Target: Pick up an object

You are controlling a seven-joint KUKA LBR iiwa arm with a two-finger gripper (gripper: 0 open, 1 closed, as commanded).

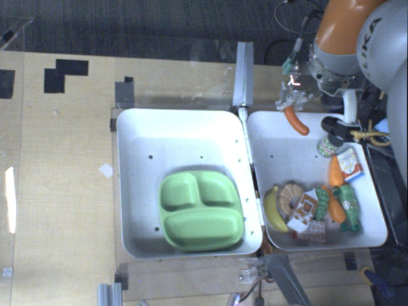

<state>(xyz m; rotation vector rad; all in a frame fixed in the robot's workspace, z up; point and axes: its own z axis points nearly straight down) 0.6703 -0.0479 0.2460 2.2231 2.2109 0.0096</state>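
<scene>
My gripper (292, 104) hangs over the back left part of the right bin (280, 152), shut on an orange sausage-like toy (297, 121) that dangles from its fingers above the bin floor. A heap of toy food lies at the bin's front: a banana (275, 210), a round brown piece (292, 196), a carrot (335, 171), a green bottle (349, 207) and some small packets (305, 210). A small can (327, 146) stands near the right wall.
The left bin (146, 139) holds a green divided tray (201, 210) toward its front. A metal post (241, 75) rises behind the wall between the bins. The arm's grey and orange body (363, 24) fills the upper right.
</scene>
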